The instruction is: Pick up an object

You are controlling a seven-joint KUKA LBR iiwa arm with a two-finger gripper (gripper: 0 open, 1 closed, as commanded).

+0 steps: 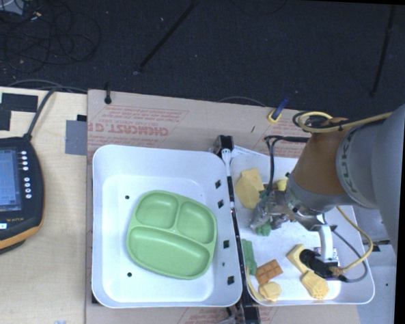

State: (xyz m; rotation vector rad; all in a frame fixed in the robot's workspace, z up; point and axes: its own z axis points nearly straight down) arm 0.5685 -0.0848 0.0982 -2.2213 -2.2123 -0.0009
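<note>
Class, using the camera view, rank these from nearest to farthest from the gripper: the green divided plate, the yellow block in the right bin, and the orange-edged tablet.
1. Yellow block: just left of the gripper, in the right bin.
2. Green divided plate: farther left, in the left bin.
3. Orange-edged tablet: at the far left, outside both bins.

Green tray (173,235) (3 compartments), white bins (112,186).

The bench (45,278) bears a cardboard sheet (150,124), two white bins (113,166) and a pendant (6,190).
</note>
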